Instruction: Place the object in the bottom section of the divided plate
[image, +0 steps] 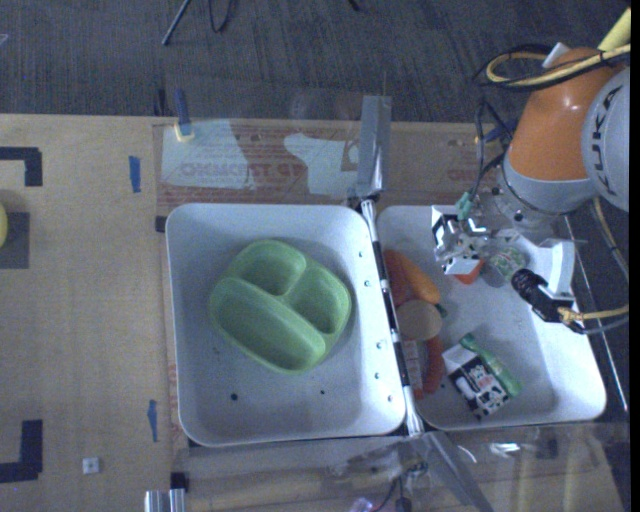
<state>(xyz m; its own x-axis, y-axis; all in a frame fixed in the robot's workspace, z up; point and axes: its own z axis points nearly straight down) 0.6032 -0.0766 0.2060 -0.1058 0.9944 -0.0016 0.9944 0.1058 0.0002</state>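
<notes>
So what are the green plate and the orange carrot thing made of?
The green plate looks like moulded plastic: one even colour, rounded dividers, a soft sheen. The orange carrot in the other bin looks like a smooth plastic toy, but it is too small to be sure.

A grey robot arm with an orange band (560, 100) above its wrist reaches in from the right edge of the view. Its wrist bends downward and to the left, ending in a small two-finger gripper (460, 250) of pale metal. Black and yellow cables loop behind and beside the gripper.
</notes>
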